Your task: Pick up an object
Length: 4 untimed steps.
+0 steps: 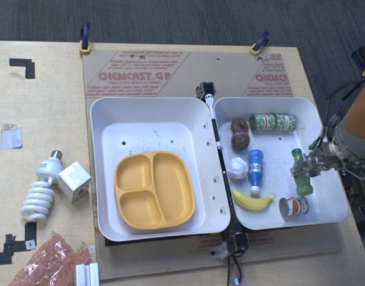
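Observation:
The right bin (325, 210) holds several objects. A green bottle (302, 182) lies near its right wall, with a red-and-white can (293, 207) just below it. My gripper (307, 165) hangs over the upper half of the green bottle, having come in from the right edge; whether it touches the bottle is hidden. Further left lie a blue bottle (255, 166), a white ball (237, 168), a banana (252, 201), two dark brown balls (240, 140) and a green can (272, 123) on its side.
The left bin (105, 130) holds a yellow divided plate (153, 190). On the bench to the left lie a spiral light bulb (41, 190), a small white box (74, 180) and a pink mesh bag (51, 261). Two clamps (84, 38) hold the board's far edge.

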### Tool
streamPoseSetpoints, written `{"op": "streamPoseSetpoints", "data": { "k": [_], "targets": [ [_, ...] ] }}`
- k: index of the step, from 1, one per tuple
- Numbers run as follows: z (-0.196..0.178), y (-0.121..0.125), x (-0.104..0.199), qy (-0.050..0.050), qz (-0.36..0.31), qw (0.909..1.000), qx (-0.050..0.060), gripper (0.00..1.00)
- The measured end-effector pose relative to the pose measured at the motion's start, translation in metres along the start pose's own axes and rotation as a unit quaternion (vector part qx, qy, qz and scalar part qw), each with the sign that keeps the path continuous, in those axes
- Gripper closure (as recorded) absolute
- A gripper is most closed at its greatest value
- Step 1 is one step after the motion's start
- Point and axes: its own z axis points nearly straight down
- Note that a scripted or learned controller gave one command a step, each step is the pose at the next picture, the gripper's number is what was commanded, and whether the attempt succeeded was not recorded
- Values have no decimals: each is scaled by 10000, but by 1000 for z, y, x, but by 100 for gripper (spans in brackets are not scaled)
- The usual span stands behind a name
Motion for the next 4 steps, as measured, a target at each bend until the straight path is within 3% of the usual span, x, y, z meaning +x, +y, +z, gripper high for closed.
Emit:
{"op": "streamPoseSetpoints", "data": {
  "k": [1, 2, 3, 4],
  "targets": [
    [-23, 7, 75, 0, -2, 10000, -5, 100],
    [-20, -12, 115, 2, 0, 10000, 5, 100],
    [-21, -11, 149, 3, -4, 10000, -4, 100],
    [-4, 30, 192, 2, -2, 10000, 4, 100]
  ]
}}
